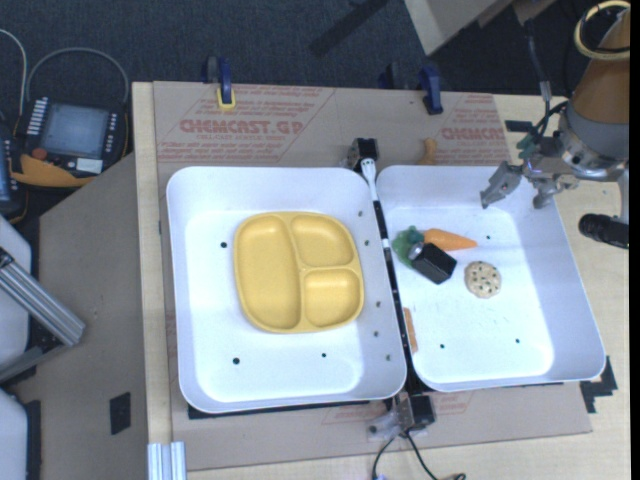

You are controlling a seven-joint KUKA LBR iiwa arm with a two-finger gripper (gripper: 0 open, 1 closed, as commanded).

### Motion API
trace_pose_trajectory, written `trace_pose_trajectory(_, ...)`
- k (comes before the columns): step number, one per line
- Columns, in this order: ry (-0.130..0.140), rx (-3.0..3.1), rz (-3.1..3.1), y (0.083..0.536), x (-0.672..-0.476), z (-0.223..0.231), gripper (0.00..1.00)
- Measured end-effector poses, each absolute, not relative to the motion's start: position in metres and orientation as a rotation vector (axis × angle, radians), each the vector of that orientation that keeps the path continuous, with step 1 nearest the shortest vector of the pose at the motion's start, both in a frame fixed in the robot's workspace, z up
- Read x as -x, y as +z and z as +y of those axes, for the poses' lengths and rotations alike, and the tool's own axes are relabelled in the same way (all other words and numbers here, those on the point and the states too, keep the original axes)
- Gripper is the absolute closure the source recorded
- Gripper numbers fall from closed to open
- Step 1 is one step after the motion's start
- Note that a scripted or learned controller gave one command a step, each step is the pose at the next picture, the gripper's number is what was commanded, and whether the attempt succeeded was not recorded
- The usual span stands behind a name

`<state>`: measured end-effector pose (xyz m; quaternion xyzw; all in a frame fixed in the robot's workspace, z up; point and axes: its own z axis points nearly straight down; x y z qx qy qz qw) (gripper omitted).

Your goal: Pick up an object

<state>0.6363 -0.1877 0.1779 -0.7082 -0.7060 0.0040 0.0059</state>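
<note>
Counts: 2 white bins, 1 yellow plate, 4 small items, 1 gripper

Left bin (200,268): one yellow plate (298,270) with three compartments, sits about mid-bin, slightly toward the far edge

Right bin (540,338): all 4 items cluster in its left half near the far-left corner. Green piece (406,241) is closest to the divider between bins, touching the carrot's blunt end. Orange carrot (451,239) has its long axis roughly parallel to the bin's far edge, tip pointing right. Black block (434,264) sits just in front of the carrot, tilted, with a small grey end toward the green piece. Round cookie (483,279) lies right of the block, apart from it, flat

Gripper (517,185) hangs over the right bin's far-right corner; fingers spread wide, nothing between them, touching none of the items, well apart from the carrot
</note>
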Motion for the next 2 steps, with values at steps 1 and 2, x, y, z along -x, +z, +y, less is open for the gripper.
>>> trace_pose_trajectory(1,0.000,2.222,-2.222,0.187,-0.640,-0.187,0.00)
trace_pose_trajectory(2,0.004,2.217,-2.221,0.144,-0.643,-0.187,0.00)
